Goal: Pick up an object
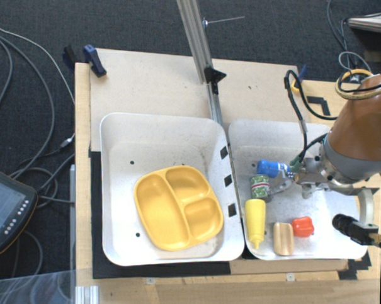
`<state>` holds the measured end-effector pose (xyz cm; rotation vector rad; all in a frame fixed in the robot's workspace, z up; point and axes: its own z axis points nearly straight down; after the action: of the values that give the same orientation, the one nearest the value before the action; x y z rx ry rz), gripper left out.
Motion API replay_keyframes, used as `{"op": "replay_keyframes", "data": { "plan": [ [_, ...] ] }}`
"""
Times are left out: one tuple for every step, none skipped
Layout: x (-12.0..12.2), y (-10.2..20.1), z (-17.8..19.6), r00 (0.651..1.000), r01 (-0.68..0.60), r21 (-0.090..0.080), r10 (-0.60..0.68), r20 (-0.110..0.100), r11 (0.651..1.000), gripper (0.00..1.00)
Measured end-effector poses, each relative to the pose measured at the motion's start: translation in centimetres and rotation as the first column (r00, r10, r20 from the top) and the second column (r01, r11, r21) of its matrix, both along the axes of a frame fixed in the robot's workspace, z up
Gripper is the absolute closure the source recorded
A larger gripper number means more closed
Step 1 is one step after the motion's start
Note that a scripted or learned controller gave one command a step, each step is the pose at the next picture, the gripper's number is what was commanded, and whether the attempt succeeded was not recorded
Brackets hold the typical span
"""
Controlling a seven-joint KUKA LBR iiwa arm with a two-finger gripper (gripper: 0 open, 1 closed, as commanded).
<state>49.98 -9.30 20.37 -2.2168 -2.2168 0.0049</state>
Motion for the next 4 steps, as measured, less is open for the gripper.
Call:
{"op": "replay_keyframes", "data": {
  "plan": [
    [0.2, 0.5, -6.2, 1.0, 0.0, 0.0, 0.0, -0.002, 1.0, 0.0],
    [0.1, 0.5, -11.4, 1.0, 0.0, 0.0, 0.0, 0.0, 1.0, 0.0],
    [0.3, 0.6, -10.1, 1.0, 0.0, 0.0, 0.0, 0.006, 1.0, 1.0],
    [1.3, 0.2, -4.3, 1.0, -0.001, -0.004, 0.001, 0.014, 1.0, 1.0]
  ]
}}
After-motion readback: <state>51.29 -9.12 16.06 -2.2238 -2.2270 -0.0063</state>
